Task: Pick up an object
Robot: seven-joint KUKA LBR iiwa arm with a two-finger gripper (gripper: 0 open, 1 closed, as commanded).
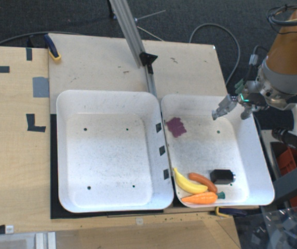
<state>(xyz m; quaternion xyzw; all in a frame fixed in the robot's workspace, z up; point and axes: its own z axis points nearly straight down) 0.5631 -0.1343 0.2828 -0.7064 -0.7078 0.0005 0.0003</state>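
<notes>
arm (pixel 286 45): grey with an orange band, reaching in from the right, wrist over the upper right corner of the right bin.
gripper (pixel 232 108): hanging above the right bin's upper right rim; two fingers (pixel 224 109) seen spread a little, nothing between them.
right bin (pixel 252 154): shallow, white, speckled with dark marks; holds all the loose objects.
left bin (pixel 107 100): shallow, white, speckled, touching the right bin along the middle seam.
purple object (pixel 176 126): flat on the right bin's floor, upper left part, well apart from the gripper.
banana (pixel 188 183): yellow, lying in the right bin's lower left area, curved along the near wall.
small carrot (pixel 203 180): orange, just beside the banana, touching or nearly touching the black object.
large carrot (pixel 199 198): orange with a green end, lying along the near rim, just below the banana.
black object (pixel 222 176): blocky, lower middle of the right bin, right of the small carrot.
metal pole (pixel 133 32): grey, slanting down from the top edge toward the seam between the bins.
bench (pixel 8 139): light wood on the left with dark tape marks.
cable (pixel 216 35): looping over the dark floor behind the bins.
</notes>
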